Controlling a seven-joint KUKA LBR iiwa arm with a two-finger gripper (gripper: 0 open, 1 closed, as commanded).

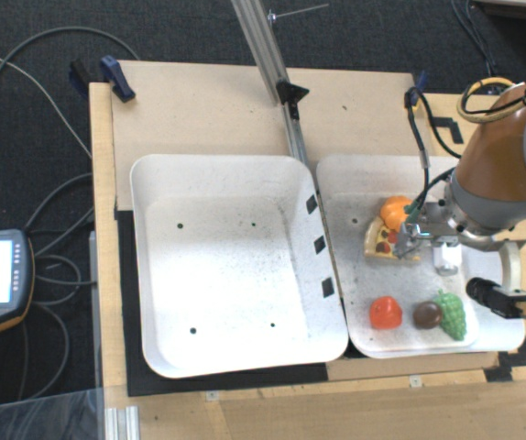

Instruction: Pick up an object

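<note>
— Clerk: Right bin (355, 177), contents?
— Keeper: Orange fruit (394, 211) near the bin's centre, touching a yellow pizza-slice toy (383, 242) just below it. Along the near edge — a red tomato (386, 313), a brown ball (427, 315), a green leafy piece (452, 314), the last two touching.
— Clerk: The gripper (416, 234)?
— Keeper: Over the pizza slice and orange, right beside both; whether the jaws are spread or closed cannot be told.
— Clerk: Left bin (153, 177)?
— Keeper: White, speckled.
</note>
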